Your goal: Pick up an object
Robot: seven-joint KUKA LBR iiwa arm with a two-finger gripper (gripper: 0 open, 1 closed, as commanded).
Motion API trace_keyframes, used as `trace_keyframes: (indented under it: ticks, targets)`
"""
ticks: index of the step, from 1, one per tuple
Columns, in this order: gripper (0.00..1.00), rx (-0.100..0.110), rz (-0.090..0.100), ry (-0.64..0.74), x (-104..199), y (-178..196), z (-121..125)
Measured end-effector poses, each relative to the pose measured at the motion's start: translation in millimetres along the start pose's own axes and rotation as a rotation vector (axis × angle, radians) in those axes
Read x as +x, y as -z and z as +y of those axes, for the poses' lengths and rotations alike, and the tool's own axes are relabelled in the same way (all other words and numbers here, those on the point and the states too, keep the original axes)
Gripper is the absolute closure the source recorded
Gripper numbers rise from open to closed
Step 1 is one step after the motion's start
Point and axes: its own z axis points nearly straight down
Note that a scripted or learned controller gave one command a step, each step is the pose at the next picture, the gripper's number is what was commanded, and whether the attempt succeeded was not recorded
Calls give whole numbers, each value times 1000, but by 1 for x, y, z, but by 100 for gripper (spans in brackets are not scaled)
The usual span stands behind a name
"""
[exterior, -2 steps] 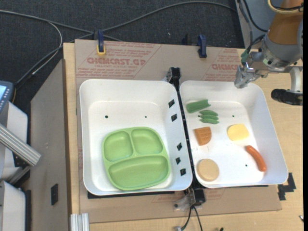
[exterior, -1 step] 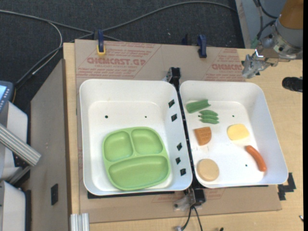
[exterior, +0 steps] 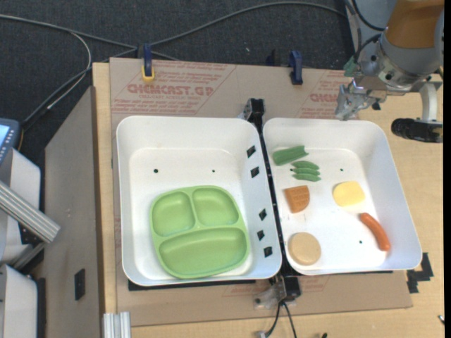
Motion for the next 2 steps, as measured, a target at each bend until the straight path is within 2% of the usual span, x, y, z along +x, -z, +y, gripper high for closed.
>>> trace_keyframes:
  ticks: [1,2]
  targets:
    - [100,1,1,3,60,-13,-7]
    - [100,-1,1,2,111,-7,-9]
